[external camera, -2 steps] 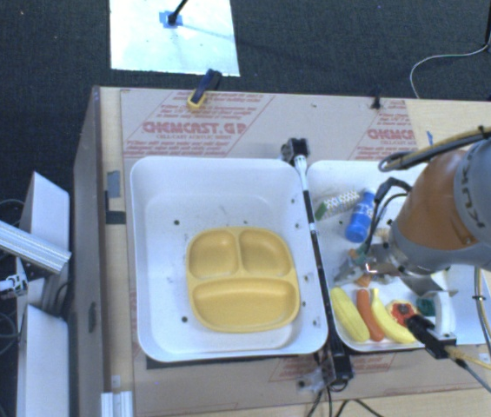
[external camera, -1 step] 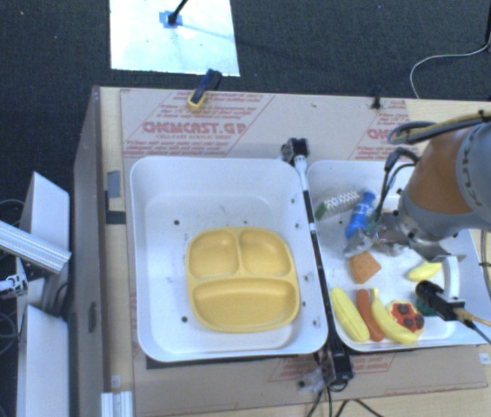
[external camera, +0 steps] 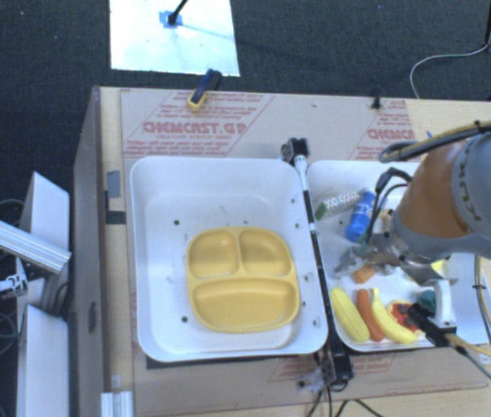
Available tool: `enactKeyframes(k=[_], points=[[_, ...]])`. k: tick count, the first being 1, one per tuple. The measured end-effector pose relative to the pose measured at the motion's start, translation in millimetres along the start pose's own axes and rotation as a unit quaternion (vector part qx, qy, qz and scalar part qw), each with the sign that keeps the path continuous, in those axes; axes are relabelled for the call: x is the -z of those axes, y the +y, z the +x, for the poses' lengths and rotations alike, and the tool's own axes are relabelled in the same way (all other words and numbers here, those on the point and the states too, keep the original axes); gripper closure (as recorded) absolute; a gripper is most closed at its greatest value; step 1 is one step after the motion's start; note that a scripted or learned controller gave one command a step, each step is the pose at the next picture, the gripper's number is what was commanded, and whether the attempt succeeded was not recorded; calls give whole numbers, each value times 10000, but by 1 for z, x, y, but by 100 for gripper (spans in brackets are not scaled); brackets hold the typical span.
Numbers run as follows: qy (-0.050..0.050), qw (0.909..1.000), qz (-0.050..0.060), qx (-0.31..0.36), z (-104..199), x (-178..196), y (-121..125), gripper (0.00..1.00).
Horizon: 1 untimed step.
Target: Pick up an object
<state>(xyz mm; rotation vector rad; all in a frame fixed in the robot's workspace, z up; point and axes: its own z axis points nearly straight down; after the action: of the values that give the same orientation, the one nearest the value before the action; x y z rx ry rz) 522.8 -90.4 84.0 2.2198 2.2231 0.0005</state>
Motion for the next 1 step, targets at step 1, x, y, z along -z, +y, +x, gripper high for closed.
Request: enactKeyframes(k=[1], points=[[1, 10000, -8, 4, 0, 10, 1, 100]])
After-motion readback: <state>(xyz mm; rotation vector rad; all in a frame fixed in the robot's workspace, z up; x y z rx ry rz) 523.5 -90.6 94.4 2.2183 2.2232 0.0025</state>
